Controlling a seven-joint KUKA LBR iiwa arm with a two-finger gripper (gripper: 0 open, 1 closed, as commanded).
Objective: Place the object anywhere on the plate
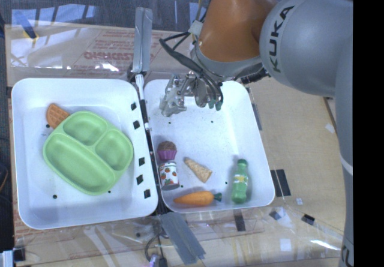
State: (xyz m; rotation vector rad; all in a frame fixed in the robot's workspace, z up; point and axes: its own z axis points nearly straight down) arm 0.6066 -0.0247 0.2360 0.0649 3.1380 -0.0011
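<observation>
Camera view: gripper [170,105] above cupcake [167,150].

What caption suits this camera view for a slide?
KUKA arm's gripper above right white bin of toy foods; green three-compartment plastic plate waits in left white bin.

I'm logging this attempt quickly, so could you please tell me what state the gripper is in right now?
Gripper: over the far part of the right bin, nothing visible between its fingers; whether it is open or shut cannot be told.
</observation>
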